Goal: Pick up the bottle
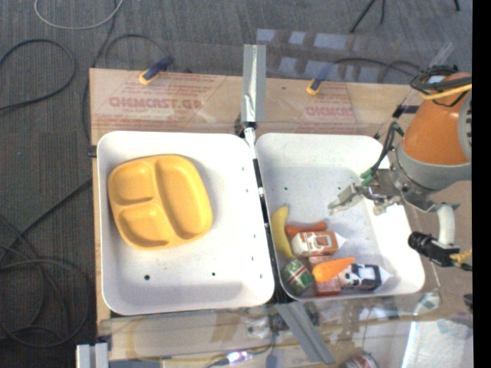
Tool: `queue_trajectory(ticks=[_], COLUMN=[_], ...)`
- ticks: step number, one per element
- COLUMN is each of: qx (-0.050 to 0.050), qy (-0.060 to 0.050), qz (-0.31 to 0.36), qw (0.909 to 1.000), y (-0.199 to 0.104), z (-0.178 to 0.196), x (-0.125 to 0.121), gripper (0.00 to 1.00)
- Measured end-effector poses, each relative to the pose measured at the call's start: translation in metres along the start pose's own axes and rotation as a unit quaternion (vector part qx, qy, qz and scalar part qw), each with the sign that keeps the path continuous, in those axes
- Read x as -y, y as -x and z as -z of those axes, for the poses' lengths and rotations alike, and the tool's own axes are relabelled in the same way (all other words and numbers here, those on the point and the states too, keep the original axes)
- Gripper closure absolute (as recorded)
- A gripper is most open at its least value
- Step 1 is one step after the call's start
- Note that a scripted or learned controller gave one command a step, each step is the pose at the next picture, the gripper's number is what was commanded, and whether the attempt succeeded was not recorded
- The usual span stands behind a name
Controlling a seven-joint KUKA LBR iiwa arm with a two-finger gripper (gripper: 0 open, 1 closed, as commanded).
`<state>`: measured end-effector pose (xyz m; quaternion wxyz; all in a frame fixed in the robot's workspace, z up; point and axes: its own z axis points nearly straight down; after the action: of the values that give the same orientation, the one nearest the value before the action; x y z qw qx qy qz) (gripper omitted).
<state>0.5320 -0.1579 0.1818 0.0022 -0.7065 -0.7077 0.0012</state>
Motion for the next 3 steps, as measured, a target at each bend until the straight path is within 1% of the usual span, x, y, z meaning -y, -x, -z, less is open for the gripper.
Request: queue_trajectory(ticks=[1, 2, 3], qx=[0.001, 0.000, 0.001], qy=[0.001, 0.001, 0.000], qz=[0.159, 0.158, -0.062], qw=[0.9873, 0.9874, 0.9981], y=[0.012, 0.011, 0.027], z=[0.017, 0.025, 0.074], x=[-0.008, -0.008, 0.046], gripper=[0.00, 1.00, 1.00])
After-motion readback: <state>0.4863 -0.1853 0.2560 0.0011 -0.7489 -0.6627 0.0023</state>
